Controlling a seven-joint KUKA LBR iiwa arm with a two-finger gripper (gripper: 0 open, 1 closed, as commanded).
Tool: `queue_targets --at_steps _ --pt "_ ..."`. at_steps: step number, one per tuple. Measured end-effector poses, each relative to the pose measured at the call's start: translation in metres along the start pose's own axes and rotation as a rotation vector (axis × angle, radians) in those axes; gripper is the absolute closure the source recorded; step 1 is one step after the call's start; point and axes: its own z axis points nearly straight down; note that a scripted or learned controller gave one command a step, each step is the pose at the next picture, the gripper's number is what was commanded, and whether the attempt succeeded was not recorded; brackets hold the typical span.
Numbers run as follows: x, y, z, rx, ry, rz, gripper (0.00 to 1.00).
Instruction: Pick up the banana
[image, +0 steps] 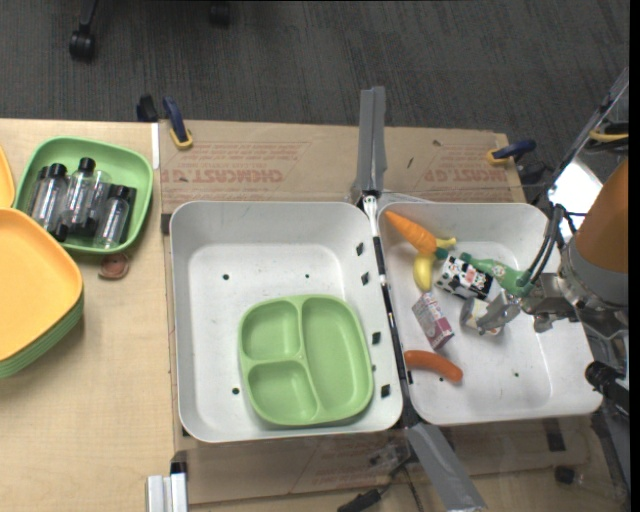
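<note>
The banana (423, 272) is small and yellow and lies in the right bin (520, 385) near its left wall, just below an orange carrot (411, 230). My gripper (490, 318) hangs low over the middle of the right bin, to the right of the banana and a little nearer the front, apart from it. It is open, with bare bin floor between its grey fingers (474, 320) and nothing held.
Between banana and gripper lie a black-and-white pack (463, 277) with a green bottle (497, 271) and a pink carton (432, 320). An orange-red sausage shape (433, 365) lies at the front left. The left bin (200, 300) holds a green divided tray (305, 358).
</note>
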Motion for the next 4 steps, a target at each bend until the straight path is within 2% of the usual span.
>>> queue_targets --at_steps 1,2,3,4 --pt "-0.001 0.000 -0.008 0.002 0.000 0.002 1.00" --pt "-0.034 -0.001 0.066 -0.001 0.001 -0.328 1.00" --pt "-0.006 0.144 0.114 -0.003 0.000 -0.410 1.00" --pt "0.019 0.115 0.114 -0.003 0.000 -0.450 1.00"
